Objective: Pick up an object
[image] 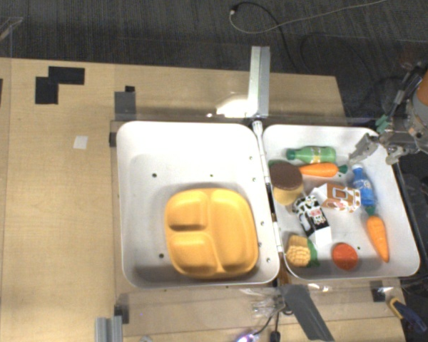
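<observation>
two shallow white bins are seen side by side on a wooden bench (50,226), below a dark carpeted strip along the top of the frame. the left bin (139,148) sits at centre frame, and a yellow divided tray (211,231) is seen lying flat in its lower half, nearer the right wall than the left.

the right bin (406,251) is found right of centre, and all the small objects are gathered in it. along its left side, a brown-lidded cylinder (286,181) is placed at the upper part, with a corn cob (297,250) near the lower edge. a black-and-white patterned carton (312,212) lies between them, slightly to the right. at the top of the bin a green bottle (312,154) lies on its side, and just below it a carrot (319,169) lies crosswise. an orange-and-white packet (342,197) is seen near the middle, touching the carton's upper corner. a red tomato (344,256) rests near the lower edge. a blue bottle (363,188) lies lengthwise right of the packet, and a second carrot (377,236) lies below it, pointed downward.

the gripper (362,150) is seen at the upper right corner of the right bin, above the blue bottle, reaching in from the right edge of the frame. nothing is seen between its fingers, and whether they are parted or closed cannot be told.
</observation>
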`<state>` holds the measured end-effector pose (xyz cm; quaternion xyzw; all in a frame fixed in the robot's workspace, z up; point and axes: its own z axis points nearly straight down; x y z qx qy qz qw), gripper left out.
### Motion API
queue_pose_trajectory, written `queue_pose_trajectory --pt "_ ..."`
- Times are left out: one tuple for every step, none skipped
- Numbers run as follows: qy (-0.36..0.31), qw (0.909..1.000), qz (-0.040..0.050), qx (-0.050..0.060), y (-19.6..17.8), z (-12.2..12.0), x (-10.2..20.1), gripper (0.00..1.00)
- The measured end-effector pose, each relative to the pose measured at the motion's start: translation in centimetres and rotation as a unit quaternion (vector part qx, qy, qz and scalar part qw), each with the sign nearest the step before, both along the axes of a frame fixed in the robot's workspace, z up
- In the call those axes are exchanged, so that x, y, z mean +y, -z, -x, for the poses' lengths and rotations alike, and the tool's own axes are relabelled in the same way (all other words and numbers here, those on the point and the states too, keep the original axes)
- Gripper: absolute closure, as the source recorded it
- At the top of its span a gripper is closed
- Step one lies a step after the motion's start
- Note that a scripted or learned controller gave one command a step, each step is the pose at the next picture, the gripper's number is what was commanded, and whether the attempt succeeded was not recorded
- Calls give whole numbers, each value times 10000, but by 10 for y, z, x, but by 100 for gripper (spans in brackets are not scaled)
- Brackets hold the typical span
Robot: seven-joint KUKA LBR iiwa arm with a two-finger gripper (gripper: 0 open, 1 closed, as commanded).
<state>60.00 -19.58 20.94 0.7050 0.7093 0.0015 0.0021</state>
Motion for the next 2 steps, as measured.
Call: queue_pose_trajectory --pt "247 9996 22 -147 95 -56 -9 0" --pt "614 9980 23 -178 102 -67 52 0"
